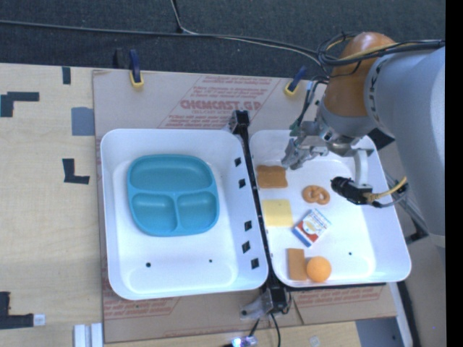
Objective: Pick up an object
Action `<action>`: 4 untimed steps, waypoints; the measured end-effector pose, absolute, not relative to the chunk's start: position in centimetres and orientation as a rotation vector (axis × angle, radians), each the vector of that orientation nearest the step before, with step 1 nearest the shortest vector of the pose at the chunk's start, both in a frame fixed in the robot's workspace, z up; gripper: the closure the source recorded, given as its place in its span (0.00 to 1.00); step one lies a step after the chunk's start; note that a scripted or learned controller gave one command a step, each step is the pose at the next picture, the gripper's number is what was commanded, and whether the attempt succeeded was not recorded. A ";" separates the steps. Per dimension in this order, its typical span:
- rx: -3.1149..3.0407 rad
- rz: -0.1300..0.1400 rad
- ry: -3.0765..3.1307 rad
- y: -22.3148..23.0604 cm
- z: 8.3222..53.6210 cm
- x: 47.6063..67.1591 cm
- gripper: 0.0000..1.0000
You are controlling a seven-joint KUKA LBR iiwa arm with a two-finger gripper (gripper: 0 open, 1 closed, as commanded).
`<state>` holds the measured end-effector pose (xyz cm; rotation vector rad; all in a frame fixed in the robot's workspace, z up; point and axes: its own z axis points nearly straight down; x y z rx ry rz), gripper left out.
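My gripper (295, 157) hangs over the back of the right bin (383, 248), its fingers pointing down-left with nothing visible between them. Just below and left of it lies a brown toast slice (271, 176). Further forward in the same bin are a pretzel (315, 194), a yellow cheese slice (277, 212), a small red, white and blue packet (312, 227), a brown cracker (295, 263) and an orange ball (318, 269).
The left bin (123, 266) holds a blue divided plate (173, 194). A black divider with clips (249, 194) runs between the bins. The arm's grey body (412, 107) and a black cable fitting (354, 191) overhang the right bin's back right.
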<state>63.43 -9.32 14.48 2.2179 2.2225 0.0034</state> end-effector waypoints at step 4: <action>2.218 -0.002 2.231 0.3 23.3 56.9 1.00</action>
